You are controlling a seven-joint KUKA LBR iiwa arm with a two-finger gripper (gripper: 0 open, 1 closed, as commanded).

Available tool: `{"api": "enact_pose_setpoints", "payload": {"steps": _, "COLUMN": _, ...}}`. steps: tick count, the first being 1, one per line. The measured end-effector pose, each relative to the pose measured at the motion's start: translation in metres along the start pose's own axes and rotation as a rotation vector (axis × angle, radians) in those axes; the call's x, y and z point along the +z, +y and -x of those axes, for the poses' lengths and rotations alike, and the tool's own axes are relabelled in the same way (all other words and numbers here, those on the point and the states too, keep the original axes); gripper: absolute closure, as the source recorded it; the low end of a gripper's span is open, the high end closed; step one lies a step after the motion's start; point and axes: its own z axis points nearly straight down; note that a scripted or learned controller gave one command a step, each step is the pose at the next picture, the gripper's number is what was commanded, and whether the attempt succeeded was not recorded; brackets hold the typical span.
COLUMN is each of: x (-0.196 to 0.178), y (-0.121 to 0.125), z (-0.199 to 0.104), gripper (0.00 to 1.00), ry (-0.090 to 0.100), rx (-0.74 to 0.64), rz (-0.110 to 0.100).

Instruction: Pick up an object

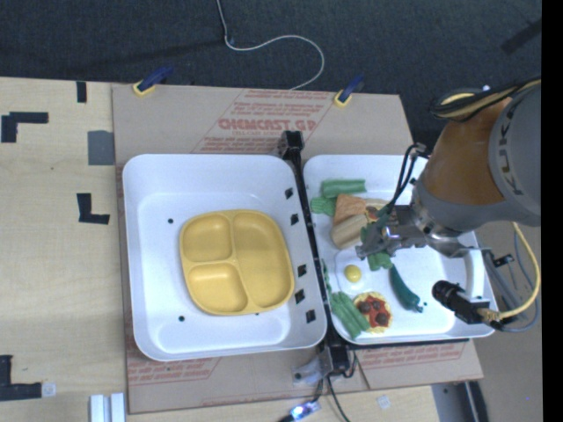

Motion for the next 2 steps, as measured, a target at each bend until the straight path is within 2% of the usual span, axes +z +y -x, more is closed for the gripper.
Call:
{"api": "enact_pose_setpoints", "payload": {"steps": 1, "x": -0.035, "y": 0.000, "z": -0.001, "gripper": 1.00, "ry": 0.000, "rx": 0.001, "rz": -0.001}}
{"api": "enact_pose_setpoints", "payload": {"steps": 2, "x": -0.036, "y": 0.058, "z": 0.015, "gripper": 1.00, "ry": -0.001, "rx": 0.000, "rz": 0.000}}
